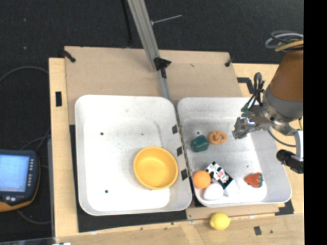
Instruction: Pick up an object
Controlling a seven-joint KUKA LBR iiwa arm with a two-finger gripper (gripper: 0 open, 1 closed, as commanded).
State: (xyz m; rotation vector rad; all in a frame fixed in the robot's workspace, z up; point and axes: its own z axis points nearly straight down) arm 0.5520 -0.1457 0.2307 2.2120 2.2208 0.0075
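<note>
The right bin [265, 152] holds a green block [200, 143], an orange pretzel-shaped piece [217, 137], an orange ball [201, 179], a black-and-white patterned piece [219, 173], a white object [213, 192] and a red strawberry-like piece [253, 179]. My gripper [241, 128] hangs over the bin's upper right part, to the right of the pretzel piece and apart from it. Nothing shows between its fingers.
The left bin [102, 121] holds a yellow bowl [155, 167]. A yellow lemon-like object [219, 221] lies on the bench in front of the right bin. A metal pole [145, 29] slants up behind the bins. A handheld screen [18, 177] sits far left.
</note>
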